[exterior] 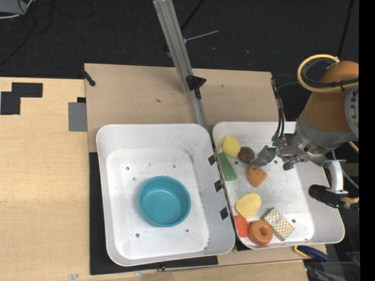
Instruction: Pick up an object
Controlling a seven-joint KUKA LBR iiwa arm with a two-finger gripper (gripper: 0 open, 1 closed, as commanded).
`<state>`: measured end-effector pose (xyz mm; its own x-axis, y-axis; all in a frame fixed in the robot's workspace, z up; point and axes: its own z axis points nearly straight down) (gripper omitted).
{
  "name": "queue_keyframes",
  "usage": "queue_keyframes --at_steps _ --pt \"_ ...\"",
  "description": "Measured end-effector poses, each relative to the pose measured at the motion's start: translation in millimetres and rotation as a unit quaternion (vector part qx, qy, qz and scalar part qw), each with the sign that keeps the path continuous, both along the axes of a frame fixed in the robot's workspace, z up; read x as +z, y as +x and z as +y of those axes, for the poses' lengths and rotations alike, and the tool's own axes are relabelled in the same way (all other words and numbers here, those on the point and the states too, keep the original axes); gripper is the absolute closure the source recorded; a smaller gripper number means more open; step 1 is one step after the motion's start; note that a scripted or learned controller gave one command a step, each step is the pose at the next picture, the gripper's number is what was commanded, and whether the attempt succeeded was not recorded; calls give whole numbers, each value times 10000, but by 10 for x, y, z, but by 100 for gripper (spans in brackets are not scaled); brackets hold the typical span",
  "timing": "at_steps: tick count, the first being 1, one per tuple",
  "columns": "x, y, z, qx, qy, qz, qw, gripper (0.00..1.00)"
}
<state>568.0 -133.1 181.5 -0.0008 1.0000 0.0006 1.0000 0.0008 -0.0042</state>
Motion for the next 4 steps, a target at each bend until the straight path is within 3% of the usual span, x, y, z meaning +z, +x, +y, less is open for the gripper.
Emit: queue_keyframes --at_steps 2,3,4 --pt "-917 63 -17 0 -2 -9 10000 0" --pt "-799 68 -26 -11 -4 -21 10000 100" --pt "-174 59 -38 -4 -7 -45 10000 100"
